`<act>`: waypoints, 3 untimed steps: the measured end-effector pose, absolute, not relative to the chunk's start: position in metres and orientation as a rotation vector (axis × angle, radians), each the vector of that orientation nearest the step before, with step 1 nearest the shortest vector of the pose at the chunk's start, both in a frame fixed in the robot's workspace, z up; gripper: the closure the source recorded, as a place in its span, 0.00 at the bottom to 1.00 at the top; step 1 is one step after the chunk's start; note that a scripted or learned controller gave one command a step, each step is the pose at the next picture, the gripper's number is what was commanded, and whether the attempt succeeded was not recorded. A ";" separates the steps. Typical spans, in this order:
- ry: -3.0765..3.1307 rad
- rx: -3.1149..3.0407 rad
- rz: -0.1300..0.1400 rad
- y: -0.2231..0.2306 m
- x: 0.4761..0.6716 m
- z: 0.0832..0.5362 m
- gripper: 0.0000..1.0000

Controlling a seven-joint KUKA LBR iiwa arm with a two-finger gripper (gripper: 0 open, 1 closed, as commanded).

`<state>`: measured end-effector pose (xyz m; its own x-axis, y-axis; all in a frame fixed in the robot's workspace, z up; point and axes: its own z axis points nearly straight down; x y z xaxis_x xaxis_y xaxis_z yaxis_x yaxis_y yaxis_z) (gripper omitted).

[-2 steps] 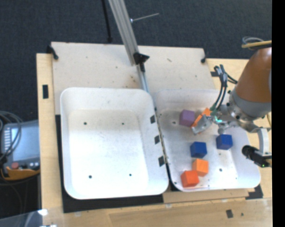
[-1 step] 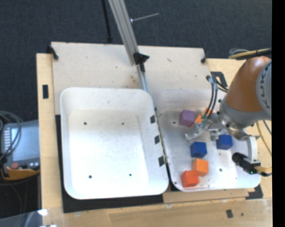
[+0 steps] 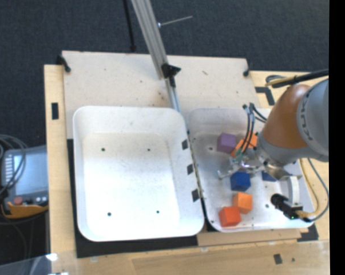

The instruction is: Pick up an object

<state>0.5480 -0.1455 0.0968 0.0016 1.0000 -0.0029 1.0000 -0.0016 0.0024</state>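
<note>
Camera view: the claw [image 3: 239,166] sits above the blue cube [image 3: 240,181], its grip state unreadable.

Bins: we see two white bins [image 3: 132,173], faintly speckled with dark dots.
Blocks: in the bin at 3 o'clock we count a purple block [image 3: 226,142], a blue block [image 3: 240,181], an orange block [image 3: 243,201] and a red-orange block [image 3: 230,216].
Arm: grey, with an orange band [image 3: 284,119].
Table: pale tan wood [image 3: 155,76], on dark grey floor [image 3: 46,16].
</note>
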 end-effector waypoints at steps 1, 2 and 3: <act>2.214 2.225 0.004 -0.146 0.549 0.098 0.00; 2.203 2.230 0.009 -0.147 0.550 0.109 1.00; 2.222 2.213 0.006 -0.139 0.554 0.158 1.00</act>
<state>0.5543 -0.1390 0.1580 -0.0039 1.0000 -0.0009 1.0000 0.0039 0.0067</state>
